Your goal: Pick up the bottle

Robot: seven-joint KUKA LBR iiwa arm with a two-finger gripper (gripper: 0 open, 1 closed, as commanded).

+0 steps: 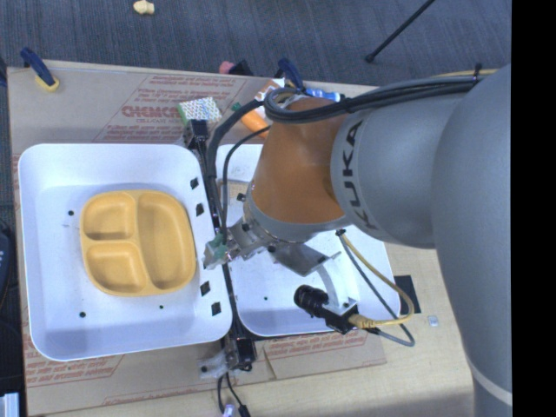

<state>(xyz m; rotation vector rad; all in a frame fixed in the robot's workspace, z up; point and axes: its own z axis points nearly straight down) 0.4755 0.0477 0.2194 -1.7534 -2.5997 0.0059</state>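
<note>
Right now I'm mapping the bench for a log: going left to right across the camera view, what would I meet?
Left bin → yellow divided plate → right bin → grey arm.

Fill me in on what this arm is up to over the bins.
The grey KUKA arm reaches in from the right and hangs low over the right bin, hiding most of it. Its task is to pick up a bottle, but I can't make one out, nor how the claw stands. The left bin holds a yellow divided tray, untouched. Both bins sit on cardboard.
</note>
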